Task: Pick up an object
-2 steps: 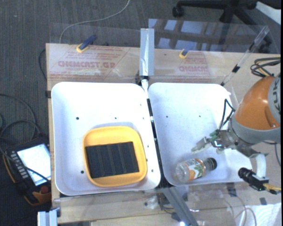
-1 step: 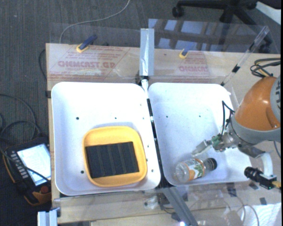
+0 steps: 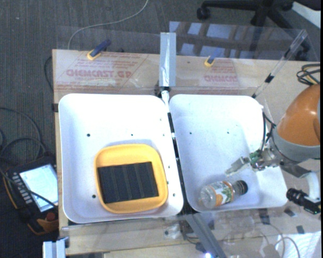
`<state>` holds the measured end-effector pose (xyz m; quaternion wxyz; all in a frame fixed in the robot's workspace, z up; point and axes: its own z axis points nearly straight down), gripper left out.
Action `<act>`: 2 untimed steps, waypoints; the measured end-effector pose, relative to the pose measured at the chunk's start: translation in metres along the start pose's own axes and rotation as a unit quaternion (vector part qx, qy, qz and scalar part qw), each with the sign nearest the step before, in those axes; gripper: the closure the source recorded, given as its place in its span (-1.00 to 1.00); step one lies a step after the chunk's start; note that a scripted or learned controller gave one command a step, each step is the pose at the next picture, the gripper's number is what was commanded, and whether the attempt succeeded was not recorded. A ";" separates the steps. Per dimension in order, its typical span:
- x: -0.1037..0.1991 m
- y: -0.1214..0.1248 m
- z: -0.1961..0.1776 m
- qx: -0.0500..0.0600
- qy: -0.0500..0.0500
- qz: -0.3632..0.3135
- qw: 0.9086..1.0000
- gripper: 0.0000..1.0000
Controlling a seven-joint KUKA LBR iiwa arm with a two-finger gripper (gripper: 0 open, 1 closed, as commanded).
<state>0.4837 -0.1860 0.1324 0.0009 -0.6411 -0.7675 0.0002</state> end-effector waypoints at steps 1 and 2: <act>-0.016 -0.002 -0.071 -0.001 -0.002 0.101 0.995 -1.00; 0.065 0.016 0.040 -0.006 -0.003 -0.029 1.000 -1.00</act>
